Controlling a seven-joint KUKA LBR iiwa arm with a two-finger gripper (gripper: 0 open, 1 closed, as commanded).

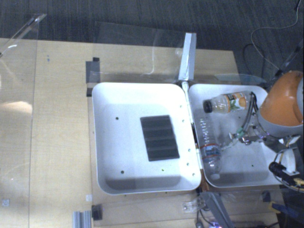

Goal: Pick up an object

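Arm low over the right bin [237,179], gripper [243,137] near its middle, grip unreadable from here, capped bottle [225,103] lying behind it, clear bottle [209,148] along the left wall, dark pad [159,137] in the left bin [114,141]

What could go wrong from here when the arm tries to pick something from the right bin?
1. The clear bottle lies on its side along the right bin's left wall, so the fingers may have little room and could hit the wall.
2. Both it and the bottle with the orange label are round and lying down; either might roll or slip away.
3. The gripper is low between them and might push one aside.
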